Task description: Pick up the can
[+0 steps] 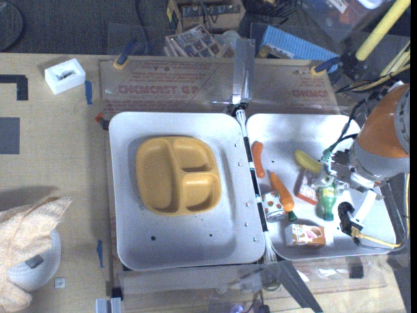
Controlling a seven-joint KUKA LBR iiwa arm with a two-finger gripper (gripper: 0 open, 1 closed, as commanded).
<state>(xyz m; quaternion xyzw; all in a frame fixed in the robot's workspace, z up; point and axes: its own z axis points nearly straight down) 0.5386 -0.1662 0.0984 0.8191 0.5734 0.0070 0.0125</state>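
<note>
The can (pixel 274 207), small and white with a red and dark label, lies in the right bin (pixel 287 126) near its left wall, just below the carrot's (pixel 281 191) lower end. My gripper (pixel 330 178) hangs over the middle right of the same bin, right of the can by a good hand's width. It sits directly above a green bottle (pixel 326 202) and beside a yellow banana (pixel 307 161). Nothing shows between the gripper and the can.
An orange sausage (pixel 258 158) lies along the right bin's left wall. A red-and-white packet (pixel 306 193) and an orange-white carton (pixel 306 235) lie near the bottle. The left bin (pixel 124 175) holds a yellow divided plate (pixel 177 175).
</note>
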